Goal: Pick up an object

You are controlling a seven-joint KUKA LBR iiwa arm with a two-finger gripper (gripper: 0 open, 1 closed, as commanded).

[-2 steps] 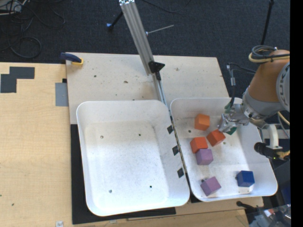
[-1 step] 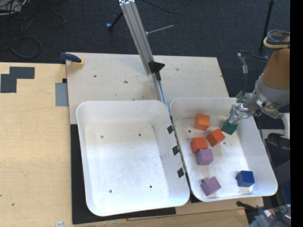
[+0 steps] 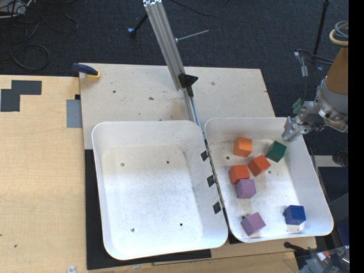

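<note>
Gripper poised over the right bin's far right rim, beside a green block.

We cannot tell whether our gripper (image 3: 291,131) is released or clenched. Just left of and below it lies the green block (image 3: 277,151), our nearest target; orange blocks (image 3: 259,165) crowd its left. We judge a straight descent onto the green block, clear of the bin (image 3: 318,186) wall, works best.

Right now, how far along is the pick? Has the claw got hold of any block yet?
Nothing looks picked yet. All seven blocks sit in the right bin: three orange, two purple, one blue block and the green block. In hand: the claw hovers at the bin's far right rim, just above the green block, with nothing visibly between its fingers. Left: descend, grasp, lift.
</note>
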